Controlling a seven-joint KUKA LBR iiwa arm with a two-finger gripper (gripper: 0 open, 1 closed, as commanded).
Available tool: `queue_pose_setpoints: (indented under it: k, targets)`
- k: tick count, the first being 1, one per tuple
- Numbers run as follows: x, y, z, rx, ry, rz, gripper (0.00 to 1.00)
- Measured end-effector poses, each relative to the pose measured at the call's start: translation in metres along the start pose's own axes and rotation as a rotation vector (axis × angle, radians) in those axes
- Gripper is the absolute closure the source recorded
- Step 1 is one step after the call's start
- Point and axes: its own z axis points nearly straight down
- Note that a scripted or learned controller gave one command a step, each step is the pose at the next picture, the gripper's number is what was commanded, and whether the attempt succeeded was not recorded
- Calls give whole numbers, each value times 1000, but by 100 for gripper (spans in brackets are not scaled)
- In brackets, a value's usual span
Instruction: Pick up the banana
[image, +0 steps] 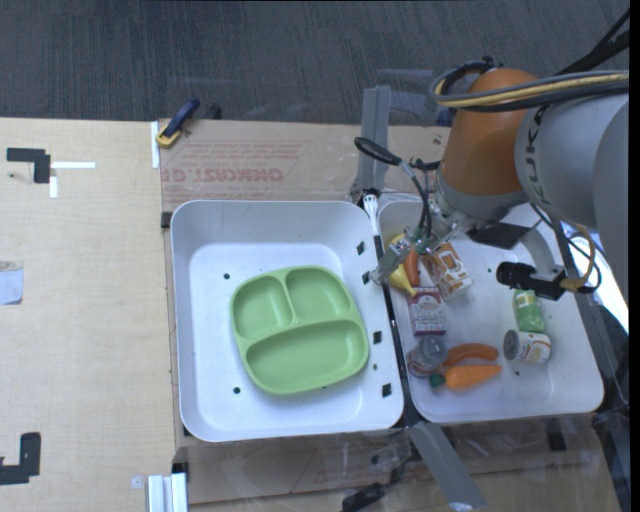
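The banana (401, 279) is a yellow piece lying at the near left of the right bin (575, 395), close to the wall between the two bins. An orange item (412, 268) lies against it. My gripper (418, 243) hangs low over the bin's far-left corner, just above and behind the banana, under the orange wrist band (485, 140). Cables and the wrist hide the gripper's tip, and I cannot make out any contact with the banana.
The right bin also holds a small carton (451, 270), a red-and-white packet (428, 311), a carrot (470, 376), an orange sausage (470, 353), a green can (530, 312) and a tin (527, 347). A green divided plate (298, 328) lies in the left bin (200, 300).
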Motion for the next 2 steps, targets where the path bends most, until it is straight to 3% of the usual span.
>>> queue_pose_setpoints:
  k: [1, 2]
  targets:
    - [12, 4, -4, 9, 34, -8, 100]
    - [-24, -93, -35, 6, -2, 124, 100]
